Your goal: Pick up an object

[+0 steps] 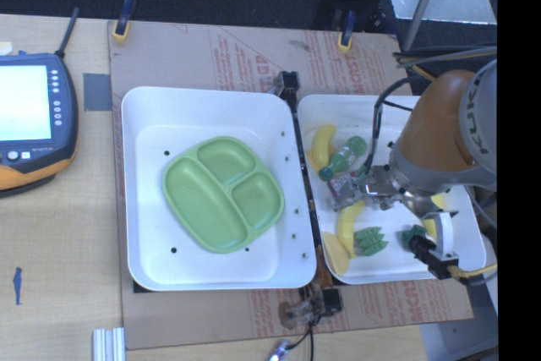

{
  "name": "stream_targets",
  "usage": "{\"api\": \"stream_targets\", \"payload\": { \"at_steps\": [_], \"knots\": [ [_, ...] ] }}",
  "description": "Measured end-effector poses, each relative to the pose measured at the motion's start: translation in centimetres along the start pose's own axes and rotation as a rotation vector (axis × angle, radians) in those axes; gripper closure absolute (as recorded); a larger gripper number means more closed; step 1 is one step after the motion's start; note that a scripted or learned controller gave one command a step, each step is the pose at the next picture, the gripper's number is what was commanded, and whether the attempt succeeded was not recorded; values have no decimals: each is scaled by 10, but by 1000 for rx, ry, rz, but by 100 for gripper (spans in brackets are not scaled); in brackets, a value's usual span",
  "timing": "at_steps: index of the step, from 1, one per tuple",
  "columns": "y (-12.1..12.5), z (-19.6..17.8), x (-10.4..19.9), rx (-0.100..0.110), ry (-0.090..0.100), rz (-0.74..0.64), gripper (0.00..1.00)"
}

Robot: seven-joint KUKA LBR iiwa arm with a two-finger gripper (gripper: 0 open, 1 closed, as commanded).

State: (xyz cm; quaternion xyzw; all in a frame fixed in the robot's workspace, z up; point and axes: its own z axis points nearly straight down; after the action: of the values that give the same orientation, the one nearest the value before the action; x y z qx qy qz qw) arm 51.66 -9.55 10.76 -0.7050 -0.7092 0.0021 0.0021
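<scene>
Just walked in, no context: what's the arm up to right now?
The arm reaches in from the right, with its gripper low over the right bin, among small toys: a yellow banana, a green bottle and a green leafy piece. I can't tell whether it has hold of anything. The left bin holds a green divided plate, untouched. A tablet lies on the bench at far left.

Arm (439,135) bent low, gripper (348,188) seemingly down

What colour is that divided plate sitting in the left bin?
Light green. The divided plate shows plainly in the camera view, lying in the left bin.
</scene>
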Motion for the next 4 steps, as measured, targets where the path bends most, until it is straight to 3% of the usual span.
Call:
{"api": "stream_targets", "payload": {
  "at_steps": [1,2,3,4],
  "knots": [
    [-10,16,3,0,0,1,0],
    [6,16,3,-3,-1,0,0],
    [6,6,2,0,-2,-4,100],
    [6,6,2,0,-2,-4,0]
  ]
}}
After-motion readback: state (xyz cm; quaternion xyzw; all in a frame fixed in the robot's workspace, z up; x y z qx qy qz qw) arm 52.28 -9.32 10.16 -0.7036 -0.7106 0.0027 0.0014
